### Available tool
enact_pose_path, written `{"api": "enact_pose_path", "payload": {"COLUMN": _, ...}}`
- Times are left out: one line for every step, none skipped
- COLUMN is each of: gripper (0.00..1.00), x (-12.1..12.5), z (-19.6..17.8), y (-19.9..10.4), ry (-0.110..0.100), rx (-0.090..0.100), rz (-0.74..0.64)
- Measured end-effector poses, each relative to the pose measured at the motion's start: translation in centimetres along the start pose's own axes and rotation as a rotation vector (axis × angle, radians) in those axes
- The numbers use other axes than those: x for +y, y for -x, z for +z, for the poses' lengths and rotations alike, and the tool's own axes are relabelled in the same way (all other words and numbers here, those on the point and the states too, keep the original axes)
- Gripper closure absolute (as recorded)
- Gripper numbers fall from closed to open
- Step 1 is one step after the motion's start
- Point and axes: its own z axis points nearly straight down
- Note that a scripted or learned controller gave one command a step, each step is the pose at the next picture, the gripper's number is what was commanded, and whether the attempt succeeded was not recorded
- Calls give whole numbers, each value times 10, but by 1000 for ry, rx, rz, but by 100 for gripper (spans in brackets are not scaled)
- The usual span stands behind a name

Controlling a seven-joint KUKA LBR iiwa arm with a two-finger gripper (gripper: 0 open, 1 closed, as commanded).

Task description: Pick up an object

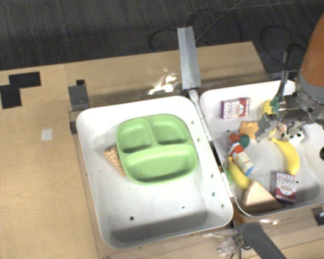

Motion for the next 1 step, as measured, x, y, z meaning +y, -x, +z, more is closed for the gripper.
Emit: {"api": "enact_pose_path", "payload": {"gripper": 0, "x": 68, "z": 59, "y": -47, "ry": 1, "rx": 0, "rz": -166}}
